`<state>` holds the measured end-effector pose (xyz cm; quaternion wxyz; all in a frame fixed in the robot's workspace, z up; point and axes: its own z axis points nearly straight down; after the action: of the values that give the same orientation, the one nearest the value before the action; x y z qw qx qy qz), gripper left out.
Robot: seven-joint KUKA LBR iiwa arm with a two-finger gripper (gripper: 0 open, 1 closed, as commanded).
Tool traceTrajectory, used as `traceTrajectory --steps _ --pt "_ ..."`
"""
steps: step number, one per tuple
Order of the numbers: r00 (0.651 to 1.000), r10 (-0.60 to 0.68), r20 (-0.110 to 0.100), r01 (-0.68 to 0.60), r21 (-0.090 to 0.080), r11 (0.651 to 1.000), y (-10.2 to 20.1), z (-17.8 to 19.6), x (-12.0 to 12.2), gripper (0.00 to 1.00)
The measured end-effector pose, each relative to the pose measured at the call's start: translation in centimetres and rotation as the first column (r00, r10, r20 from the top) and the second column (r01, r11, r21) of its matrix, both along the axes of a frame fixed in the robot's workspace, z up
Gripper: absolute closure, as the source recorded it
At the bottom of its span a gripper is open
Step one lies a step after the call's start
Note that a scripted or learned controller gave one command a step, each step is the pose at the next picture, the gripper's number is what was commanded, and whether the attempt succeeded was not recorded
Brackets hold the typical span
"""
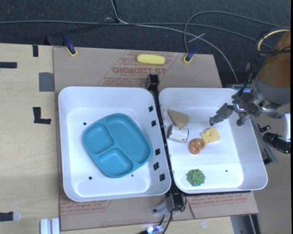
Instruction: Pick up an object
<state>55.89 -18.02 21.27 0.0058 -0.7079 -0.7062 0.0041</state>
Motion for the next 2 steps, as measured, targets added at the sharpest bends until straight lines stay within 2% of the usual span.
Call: traceTrajectory --steps 1,2 --pt "1.0 0.003 0.013 -0.003 -0.003 1.0 0.0 0.7 0.3 0.0" --pt "1.0 0.004 0.009 -0.004 -0.003 1.0 0.2 -5.5 0.8 0.0"
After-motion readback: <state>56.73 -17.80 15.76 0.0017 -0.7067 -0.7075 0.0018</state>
